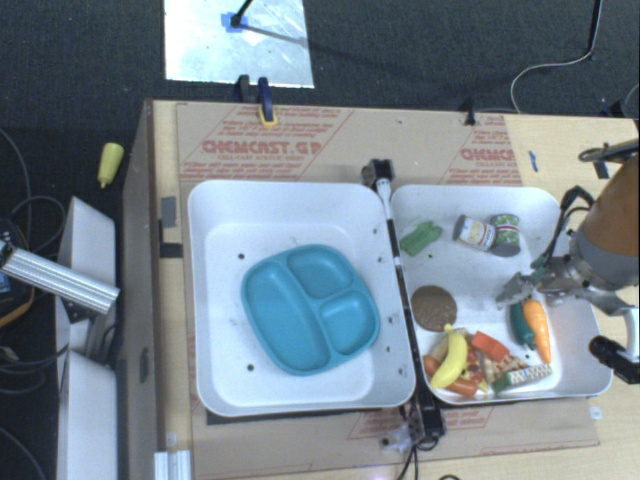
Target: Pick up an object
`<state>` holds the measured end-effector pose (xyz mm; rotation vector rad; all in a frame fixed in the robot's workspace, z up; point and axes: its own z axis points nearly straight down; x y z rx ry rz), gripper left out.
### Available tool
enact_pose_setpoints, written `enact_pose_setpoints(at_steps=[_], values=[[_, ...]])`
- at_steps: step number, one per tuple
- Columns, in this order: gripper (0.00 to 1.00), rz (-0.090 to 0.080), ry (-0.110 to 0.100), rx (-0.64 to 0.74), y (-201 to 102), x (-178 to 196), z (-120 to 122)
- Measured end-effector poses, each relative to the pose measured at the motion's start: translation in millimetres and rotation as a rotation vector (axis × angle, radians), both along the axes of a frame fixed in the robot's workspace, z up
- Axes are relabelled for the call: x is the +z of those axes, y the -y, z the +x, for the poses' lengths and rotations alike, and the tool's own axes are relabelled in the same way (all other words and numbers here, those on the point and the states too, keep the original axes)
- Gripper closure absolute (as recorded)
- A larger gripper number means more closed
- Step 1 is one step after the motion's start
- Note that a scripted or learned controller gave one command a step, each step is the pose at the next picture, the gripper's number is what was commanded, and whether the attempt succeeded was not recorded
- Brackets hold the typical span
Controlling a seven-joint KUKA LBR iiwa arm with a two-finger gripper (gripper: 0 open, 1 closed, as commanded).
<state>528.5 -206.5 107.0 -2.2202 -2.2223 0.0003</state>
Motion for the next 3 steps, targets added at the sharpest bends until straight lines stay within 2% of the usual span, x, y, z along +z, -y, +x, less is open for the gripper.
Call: enact_pose_setpoints(at_steps=[1, 2, 3], values=[[0.00, 0.000, 0.001, 0.000, 0.0, -5.6, -31.9], [0.00, -0.001, 0.003, 0.002, -0.4, -22.4, 44.3], [0.00, -0.002, 0.006, 0.004, -11.3, 61.0, 122.8]])
